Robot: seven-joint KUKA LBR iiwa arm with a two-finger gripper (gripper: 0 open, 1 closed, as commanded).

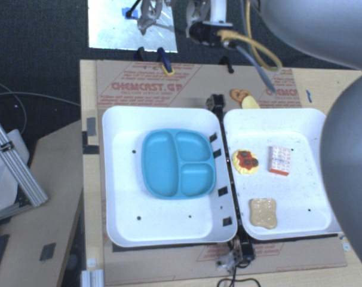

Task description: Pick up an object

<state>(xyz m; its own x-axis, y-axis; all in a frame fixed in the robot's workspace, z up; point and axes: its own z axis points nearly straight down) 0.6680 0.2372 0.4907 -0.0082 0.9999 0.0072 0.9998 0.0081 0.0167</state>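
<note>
While the grey arm (348, 160) looms blurred over the right edge, whether the gripper is spread or pressed together cannot be told. Right bin (315, 121) holds a pizza toy (245, 161), a red-white box (280, 160) just beside it, and a toast slice (263, 213) nearer. Left bin (118, 220) holds a blue tray (178, 163).

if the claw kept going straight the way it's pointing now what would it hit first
Probably the pale grey sheet beyond the bench's far edge. The claw seems to point down over it, with nothing visible between them, though depth is hard to judge from this slanted view.
</note>
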